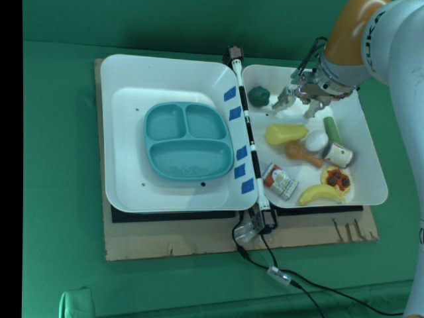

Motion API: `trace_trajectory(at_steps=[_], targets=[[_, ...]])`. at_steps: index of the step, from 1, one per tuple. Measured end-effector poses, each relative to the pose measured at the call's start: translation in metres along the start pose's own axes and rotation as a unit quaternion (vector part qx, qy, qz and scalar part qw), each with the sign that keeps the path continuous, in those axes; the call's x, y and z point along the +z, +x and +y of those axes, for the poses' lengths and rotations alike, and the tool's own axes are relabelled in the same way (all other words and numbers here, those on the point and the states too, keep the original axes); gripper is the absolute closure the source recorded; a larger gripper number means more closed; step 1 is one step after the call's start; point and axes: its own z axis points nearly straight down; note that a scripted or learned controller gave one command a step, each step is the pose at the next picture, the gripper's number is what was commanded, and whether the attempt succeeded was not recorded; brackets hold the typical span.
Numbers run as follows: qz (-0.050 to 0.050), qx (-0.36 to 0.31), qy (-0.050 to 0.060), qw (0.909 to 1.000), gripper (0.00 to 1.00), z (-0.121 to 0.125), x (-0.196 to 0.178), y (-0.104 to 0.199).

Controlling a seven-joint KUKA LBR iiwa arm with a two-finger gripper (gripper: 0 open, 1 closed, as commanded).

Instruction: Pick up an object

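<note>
My gripper (295, 106) hangs over the back of the right bin (371, 171), fingers spread apart with nothing between them. A dark green round object (259, 96) lies just left of it. Below the gripper lie a yellow lemon-like piece (285, 134), a white egg (316, 140), an orange piece (301, 153), a green cucumber-like stick (331, 129) and a small can (338, 155). Nearer the front are a red and white carton (279, 180), a banana (320, 193) and a small pizza slice (336, 178).
The left bin (126, 85) holds a teal divided plate (187, 141). A divider with blue tape marks (241, 141) runs between the bins. Cables (278, 277) trail off the front of the cardboard base.
</note>
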Motion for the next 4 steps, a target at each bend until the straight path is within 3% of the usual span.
trace_trajectory(at_steps=[1, 2, 3, 4], targets=[[-0.003, 0.003, -0.009, 1.0000, 1.00, 0.004, -0.018, -0.003], [0.001, 0.001, 0.002, 1.0000, 1.00, 0.045, 0.002, -0.067], [0.001, 0.001, 0.002, 1.0000, 0.00, 0.045, 0.002, -0.067], [-0.003, 0.002, -0.006, 1.0000, 1.00, 0.049, -0.017, -0.069]])
